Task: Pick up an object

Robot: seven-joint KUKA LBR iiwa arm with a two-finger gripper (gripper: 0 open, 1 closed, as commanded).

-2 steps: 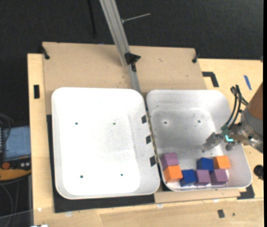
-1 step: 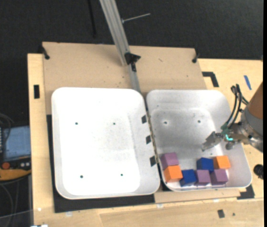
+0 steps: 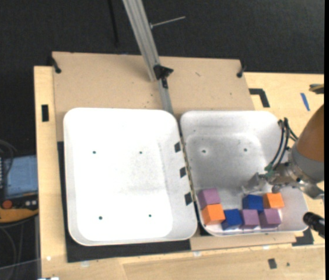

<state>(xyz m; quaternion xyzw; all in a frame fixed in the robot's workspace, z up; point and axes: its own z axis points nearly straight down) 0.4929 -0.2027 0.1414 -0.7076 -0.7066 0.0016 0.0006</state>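
Camera view: arm being extended in from right, hand (image 3: 268, 179) being held low over right bin (image 3: 223, 127), just above blue block (image 3: 253, 202) and orange block (image 3: 274, 200). Hand's state cannot be told (tips blurred against bin floor). Blocks being clustered along right bin's near edge: purple block (image 3: 210, 196), second orange block (image 3: 213, 213), more blue and purple beside. Left bin (image 3: 121, 174) sitting alongside on bench (image 3: 118, 80).
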